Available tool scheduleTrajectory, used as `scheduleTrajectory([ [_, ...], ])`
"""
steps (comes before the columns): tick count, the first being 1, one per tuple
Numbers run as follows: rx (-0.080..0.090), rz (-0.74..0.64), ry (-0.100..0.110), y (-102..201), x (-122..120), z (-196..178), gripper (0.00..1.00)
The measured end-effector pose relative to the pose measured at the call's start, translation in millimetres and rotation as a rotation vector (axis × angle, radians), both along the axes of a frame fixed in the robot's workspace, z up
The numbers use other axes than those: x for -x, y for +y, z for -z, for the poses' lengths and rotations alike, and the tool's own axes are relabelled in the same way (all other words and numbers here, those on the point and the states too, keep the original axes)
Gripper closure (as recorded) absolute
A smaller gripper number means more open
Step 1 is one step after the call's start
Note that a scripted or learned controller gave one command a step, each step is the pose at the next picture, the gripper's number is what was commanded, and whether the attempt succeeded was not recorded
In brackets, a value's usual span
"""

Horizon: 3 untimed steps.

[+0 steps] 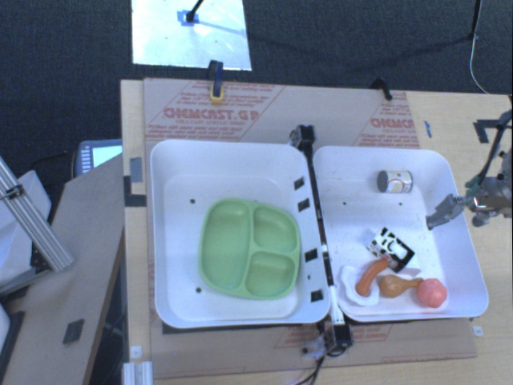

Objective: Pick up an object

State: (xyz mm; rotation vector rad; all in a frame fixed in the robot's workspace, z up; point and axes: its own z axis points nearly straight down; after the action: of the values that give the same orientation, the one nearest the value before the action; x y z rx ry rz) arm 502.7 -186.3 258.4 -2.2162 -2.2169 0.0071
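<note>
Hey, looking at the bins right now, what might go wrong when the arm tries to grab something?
1. The hot dog, drumstick, pink ball and black-and-white toy crowd the right bin's near corner, so a grasp may nudge neighbours or catch two.
2. The small can lies on its side and could roll away.
3. The gripper sits at the bin's right wall, which it might clip.

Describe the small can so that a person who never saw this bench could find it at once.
Look at the right bin, then its far half. The small can lies there on its side, alone. It is a grey cylinder, while the toy foods cluster at the near edge.
</note>
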Motion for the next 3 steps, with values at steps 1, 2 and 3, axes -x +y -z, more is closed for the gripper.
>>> scheduleTrajectory([
  [1,0.002,-0.003,-0.010,0,-2,-5,0.00],
  [2,0.001,-0.001,-0.005,4,-9,55,0.00],
  [3,0.000,-0.001,-0.004,5,-6,117,0.00],
])
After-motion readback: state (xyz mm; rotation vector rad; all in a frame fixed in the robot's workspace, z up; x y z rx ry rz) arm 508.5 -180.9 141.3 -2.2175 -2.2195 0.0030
